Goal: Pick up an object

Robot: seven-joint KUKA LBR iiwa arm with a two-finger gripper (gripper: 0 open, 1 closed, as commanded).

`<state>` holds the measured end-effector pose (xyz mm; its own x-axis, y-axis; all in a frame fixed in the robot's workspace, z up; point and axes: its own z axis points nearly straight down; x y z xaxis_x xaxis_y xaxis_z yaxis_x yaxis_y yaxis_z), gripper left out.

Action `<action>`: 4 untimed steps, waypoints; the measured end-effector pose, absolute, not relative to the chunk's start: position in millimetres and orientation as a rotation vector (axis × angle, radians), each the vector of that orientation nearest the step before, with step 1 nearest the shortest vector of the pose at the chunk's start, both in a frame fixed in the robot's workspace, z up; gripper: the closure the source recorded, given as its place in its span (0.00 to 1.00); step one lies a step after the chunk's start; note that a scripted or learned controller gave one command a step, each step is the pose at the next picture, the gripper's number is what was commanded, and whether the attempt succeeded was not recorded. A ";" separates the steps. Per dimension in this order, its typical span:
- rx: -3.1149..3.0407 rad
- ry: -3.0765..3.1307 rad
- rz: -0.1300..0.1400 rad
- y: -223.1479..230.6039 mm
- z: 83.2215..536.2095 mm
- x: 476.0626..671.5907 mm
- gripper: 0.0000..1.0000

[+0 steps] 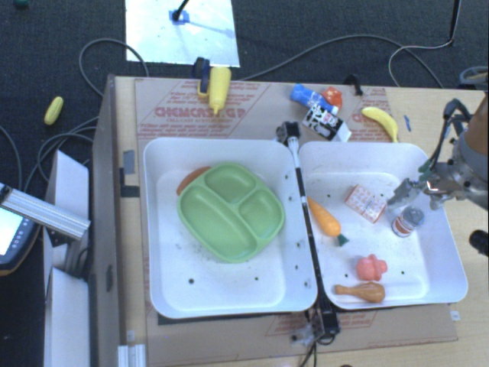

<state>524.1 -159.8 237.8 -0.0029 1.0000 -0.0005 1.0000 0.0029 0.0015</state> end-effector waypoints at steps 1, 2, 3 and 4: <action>2.220 2.224 0.000 -142.7 151.9 486.2 0.00; 2.219 2.226 0.001 -99.6 112.6 486.4 0.00; 2.217 2.224 0.001 -109.6 84.1 561.7 0.00; 2.220 2.223 -0.001 -118.7 84.0 643.8 0.00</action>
